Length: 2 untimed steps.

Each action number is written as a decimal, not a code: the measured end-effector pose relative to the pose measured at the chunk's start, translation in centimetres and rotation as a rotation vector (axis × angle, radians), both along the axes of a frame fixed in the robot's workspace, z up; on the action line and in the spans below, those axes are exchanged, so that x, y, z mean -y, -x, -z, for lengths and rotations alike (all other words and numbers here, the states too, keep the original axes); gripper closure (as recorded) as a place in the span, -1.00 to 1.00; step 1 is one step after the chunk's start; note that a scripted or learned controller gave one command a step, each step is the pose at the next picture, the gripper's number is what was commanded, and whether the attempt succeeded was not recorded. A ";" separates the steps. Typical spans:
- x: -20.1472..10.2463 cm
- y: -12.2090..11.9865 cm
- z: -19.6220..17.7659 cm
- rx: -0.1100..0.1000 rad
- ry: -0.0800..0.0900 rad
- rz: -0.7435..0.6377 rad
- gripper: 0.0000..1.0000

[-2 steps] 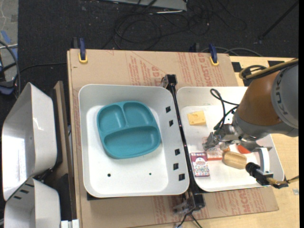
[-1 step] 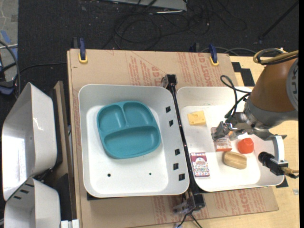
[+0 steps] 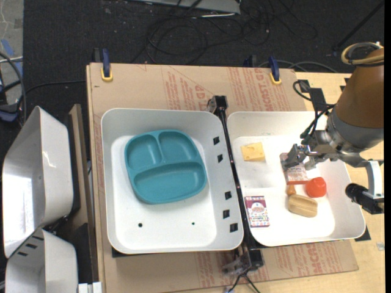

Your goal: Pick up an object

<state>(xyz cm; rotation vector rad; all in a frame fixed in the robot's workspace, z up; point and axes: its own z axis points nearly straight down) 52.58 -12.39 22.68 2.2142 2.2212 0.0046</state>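
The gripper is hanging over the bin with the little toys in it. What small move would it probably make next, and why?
Probably a short drop straight down. The gripper sits over the right bin, just above a small red-and-white packet, with a red-orange piece and a tan bread-like piece close by. Nothing shows between its fingers, so lowering onto the packet seems the likeliest step.

A brown board bench [image 3: 183,90] carries two shallow white bins — left bin [image 3: 116,163] and right bin [image 3: 342,227] — side by side.
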 end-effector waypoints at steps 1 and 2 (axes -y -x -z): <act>0.0 -0.1 -1.1 -0.004 -0.001 0.000 1.00; -5.7 -1.4 -0.1 -0.007 -0.003 -0.006 1.00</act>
